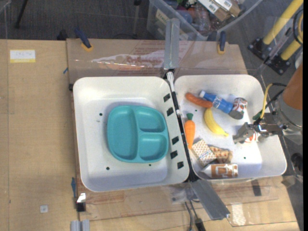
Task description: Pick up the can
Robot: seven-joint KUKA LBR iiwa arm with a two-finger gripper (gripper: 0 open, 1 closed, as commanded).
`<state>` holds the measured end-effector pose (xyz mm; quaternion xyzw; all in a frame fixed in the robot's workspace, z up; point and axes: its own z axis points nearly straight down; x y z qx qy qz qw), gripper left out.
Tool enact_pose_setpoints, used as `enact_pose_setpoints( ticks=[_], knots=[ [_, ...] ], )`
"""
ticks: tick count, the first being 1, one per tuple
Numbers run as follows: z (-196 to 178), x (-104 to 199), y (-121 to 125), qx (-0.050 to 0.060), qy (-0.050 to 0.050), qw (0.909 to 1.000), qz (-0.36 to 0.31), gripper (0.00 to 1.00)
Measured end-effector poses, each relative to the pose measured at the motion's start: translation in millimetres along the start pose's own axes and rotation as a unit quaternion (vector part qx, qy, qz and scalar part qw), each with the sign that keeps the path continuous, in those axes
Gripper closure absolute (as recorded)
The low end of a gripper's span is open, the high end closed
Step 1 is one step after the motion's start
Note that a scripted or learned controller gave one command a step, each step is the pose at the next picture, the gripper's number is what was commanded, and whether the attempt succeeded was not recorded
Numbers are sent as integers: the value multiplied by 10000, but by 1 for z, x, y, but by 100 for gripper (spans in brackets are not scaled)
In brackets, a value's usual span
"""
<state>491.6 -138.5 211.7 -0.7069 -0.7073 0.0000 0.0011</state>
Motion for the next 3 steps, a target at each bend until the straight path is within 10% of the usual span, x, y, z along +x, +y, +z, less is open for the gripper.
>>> enact_pose_setpoints(
  ticks=[1, 2, 3],
  knots=[
    [120, -18, 99, -94, -18, 9991, 401, 0],
    [120, -67, 179, 4, 45, 9986, 531, 0],
    [107, -66, 181, -37, 12, 9986, 521, 100]
  ],
)
